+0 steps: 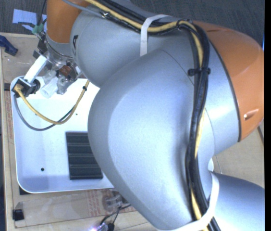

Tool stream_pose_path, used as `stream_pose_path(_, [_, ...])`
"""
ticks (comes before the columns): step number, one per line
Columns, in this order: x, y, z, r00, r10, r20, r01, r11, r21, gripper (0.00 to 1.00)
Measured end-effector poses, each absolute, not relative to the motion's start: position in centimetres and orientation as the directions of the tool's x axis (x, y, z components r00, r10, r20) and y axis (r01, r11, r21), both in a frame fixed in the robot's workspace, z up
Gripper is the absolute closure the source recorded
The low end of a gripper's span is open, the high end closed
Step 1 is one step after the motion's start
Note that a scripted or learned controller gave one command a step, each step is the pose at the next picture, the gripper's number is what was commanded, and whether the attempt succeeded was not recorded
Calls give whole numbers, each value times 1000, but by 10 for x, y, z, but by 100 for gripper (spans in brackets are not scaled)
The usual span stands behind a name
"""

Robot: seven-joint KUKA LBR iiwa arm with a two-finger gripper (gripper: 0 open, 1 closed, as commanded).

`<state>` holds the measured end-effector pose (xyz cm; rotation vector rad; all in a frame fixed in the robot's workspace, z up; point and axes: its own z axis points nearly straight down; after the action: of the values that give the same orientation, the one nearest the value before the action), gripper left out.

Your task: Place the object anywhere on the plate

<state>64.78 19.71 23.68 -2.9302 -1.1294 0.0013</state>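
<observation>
Grey arm [159, 129] fills your camera view, its gripper [54, 83] low over the white bin's [34, 177] upper-left corner, grip and contents impossible to tell; a dark ribbed rectangular object [83, 155] lies flat on the bin floor, well apart from it.

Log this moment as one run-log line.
arm: covering much of both bins | tool: over white bin, upper left corner | dark ribbed block: lying in that bin, apart from tool | plate: hidden
</observation>
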Motion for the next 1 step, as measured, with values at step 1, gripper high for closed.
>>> stream_pose_path(1, [629,64,378,847,532,1,532,-847,-2,100])
